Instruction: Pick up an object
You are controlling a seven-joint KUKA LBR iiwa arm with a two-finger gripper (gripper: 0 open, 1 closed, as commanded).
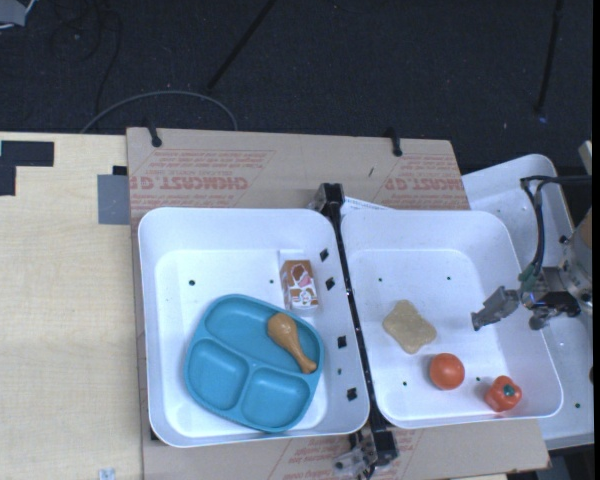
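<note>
Two shallow white bins are sitting side by side on a cardboard sheet (290, 173) atop the bench. The left bin (165, 268) is holding a blue divided tray (230, 378), with a tan toy drumstick (292, 340) lying tilted across the tray's upper right compartment, and a small printed carton (300, 284) resting just beyond the tray near the bin's far wall. The right bin (480, 238) is holding a pale, rounded slice of toy bread (409, 326) near its middle, an orange-red tomato (446, 371) just in front of it, and a small red pepper (503, 394) with a green stem in the near right corner. The gripper (498, 308) is reaching over the right bin's right side, well apart from the bread, its fingers dark and blurred, so their spread cannot be told. The arm behind it is being cut off at the frame's right.
</note>
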